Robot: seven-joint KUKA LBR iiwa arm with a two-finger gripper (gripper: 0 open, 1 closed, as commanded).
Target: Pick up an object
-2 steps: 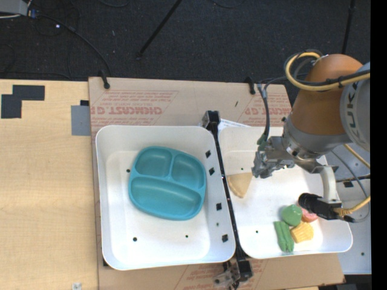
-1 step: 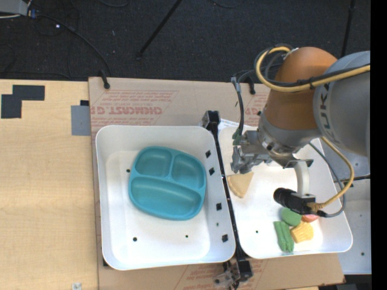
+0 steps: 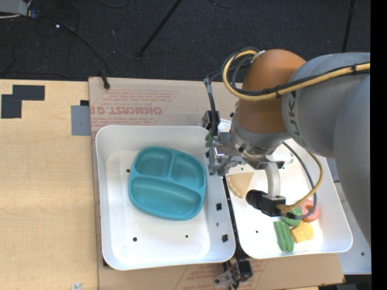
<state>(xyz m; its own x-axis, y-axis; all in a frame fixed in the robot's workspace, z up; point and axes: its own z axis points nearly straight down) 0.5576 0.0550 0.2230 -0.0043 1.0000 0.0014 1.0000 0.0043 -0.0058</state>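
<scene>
Your gripper [image 3: 215, 153] hangs right at the wall [image 3: 227, 222] shared by the two bins, and from this angle you cannot tell whether it is wide or narrow. Just beside it in the left bin [image 3: 115, 246] lies the teal plate [image 3: 166, 183]. Just across the wall, in the right bin [image 3: 334, 222], lies a tan wedge [image 3: 240, 185]. The plate looks broad and shallow, so the wedge is probably the easier take: move clear of the wall, centre over the wedge, then descend straight. Green [image 3: 283, 235], yellow [image 3: 303, 233] and pink [image 3: 311, 210] pieces lie farther off, toward that bin's front.
</scene>
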